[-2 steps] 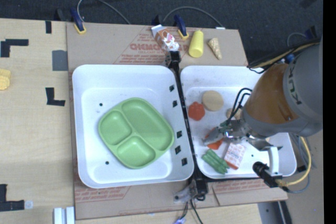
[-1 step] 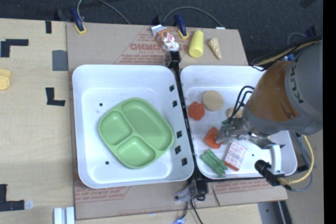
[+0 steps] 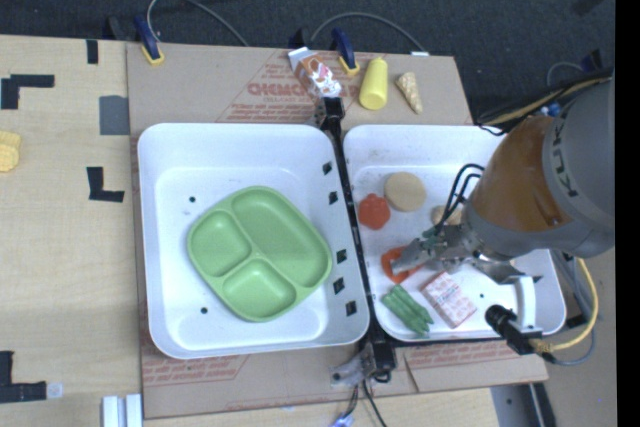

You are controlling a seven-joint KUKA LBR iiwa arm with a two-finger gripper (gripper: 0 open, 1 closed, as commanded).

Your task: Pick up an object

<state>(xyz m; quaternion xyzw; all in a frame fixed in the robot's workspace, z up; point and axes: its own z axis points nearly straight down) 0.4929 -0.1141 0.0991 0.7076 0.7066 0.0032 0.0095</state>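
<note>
An orange carrot-like toy (image 3: 397, 260) lies in the right bin (image 3: 520, 315), directly under the gripper (image 3: 428, 250) of the KUKA arm (image 3: 530, 195), which reaches in from the right. The toy's front end pokes out just left of the tool tip; the rest is hidden beneath it. Whether the tool is gapped or clamped, and whether it has any hold on the toy, cannot be told from this angle — the wrist and dark cabling blur into one mass there.

Judged by looks, the toy is prob. hollow plastic: light, stiff, smooth, a bit slippery, not fragile. Best taken across its narrow width, near mid-length, so it doesn't pivot or squirt out.

Working outward from the gripper: just below it, a green bean-pod toy (image 3: 406, 309) and, beside that to the right, a small red-and-white packet (image 3: 448, 299), flat and likely hard to get under. Just above-left, a red round piece (image 3: 374, 211); above it, a tan round biscuit-like item (image 3: 405, 191). All sit close, so a wide approach risks nudging neighbours.

Well to the left, across the divider, the left bin (image 3: 165, 175) holds a green sectioned plate (image 3: 259, 252). Far above, outside the bins on the cardboard, a yellow bottle-shaped toy (image 3: 373, 83), a cone (image 3: 410, 92) and a small carton (image 3: 316, 73).
</note>
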